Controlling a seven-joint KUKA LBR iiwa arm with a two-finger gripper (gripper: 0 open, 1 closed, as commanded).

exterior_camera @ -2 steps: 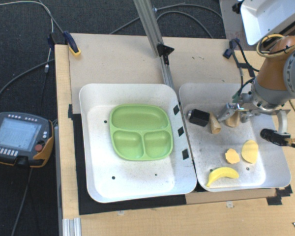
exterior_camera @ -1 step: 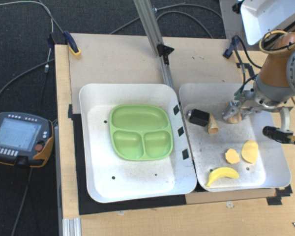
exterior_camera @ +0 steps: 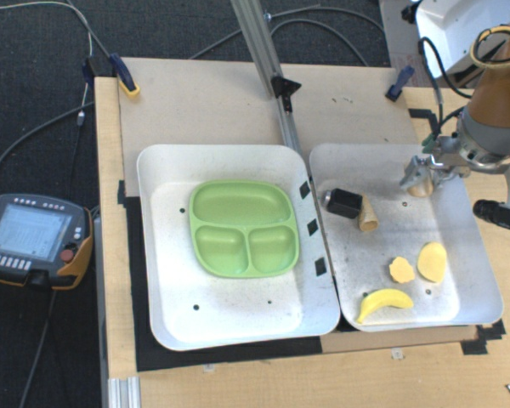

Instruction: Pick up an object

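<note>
The gripper (exterior_camera: 421, 179) is hovering low at the right bin's (exterior_camera: 459, 313) far edge; its grasp I cannot tell. Nothing is visibly lifting yet; the banana (exterior_camera: 385, 303) is lying untouched

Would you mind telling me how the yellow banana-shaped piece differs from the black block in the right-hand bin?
The banana is yellow and curved; the black block is dark and boxy. The banana lies near the right bin's front edge, apart from other items, while the block sits near its left wall, touching a tan cork-like piece. Both lie on the bin floor, away from the gripper.
</note>
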